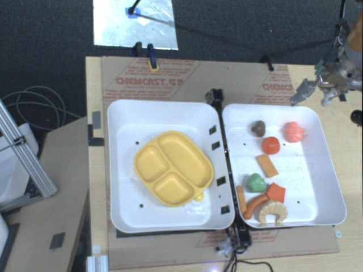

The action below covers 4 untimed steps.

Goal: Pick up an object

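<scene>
Gripper (319, 91), fingers spread w/ nothing between, hangs past your right bin's (328, 169) far rim; cardboard sheet (150, 79) reads "CHEMCAST GP" in red.

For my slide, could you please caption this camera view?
Open gripper hovers beyond right bin of toy food; yellow tray fills left bin.

We look down from above the bench at a slant, far enough to take in both bins; the gripper (315, 93) sits at our upper right, the bins (122, 152) below-left of it
</scene>
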Each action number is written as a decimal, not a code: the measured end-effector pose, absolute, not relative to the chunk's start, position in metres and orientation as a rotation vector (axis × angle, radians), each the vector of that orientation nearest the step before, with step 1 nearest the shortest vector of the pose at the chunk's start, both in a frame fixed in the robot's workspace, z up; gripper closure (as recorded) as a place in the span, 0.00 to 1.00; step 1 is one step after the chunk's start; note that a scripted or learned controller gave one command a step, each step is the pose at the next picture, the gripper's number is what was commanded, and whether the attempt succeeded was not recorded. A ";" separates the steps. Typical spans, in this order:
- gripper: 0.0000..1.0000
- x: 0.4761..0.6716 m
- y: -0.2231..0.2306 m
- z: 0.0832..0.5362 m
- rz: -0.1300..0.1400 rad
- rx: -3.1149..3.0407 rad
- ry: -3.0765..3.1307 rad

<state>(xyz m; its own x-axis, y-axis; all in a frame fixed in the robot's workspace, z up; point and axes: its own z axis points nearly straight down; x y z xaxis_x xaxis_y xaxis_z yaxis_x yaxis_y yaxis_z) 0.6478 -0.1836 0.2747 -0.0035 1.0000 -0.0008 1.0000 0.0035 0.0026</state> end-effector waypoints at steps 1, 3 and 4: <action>0.00 0.626 -0.177 0.211 -0.002 2.222 2.225; 1.00 0.618 -0.173 0.096 0.005 2.217 2.220; 1.00 0.602 -0.110 0.223 0.014 2.203 2.228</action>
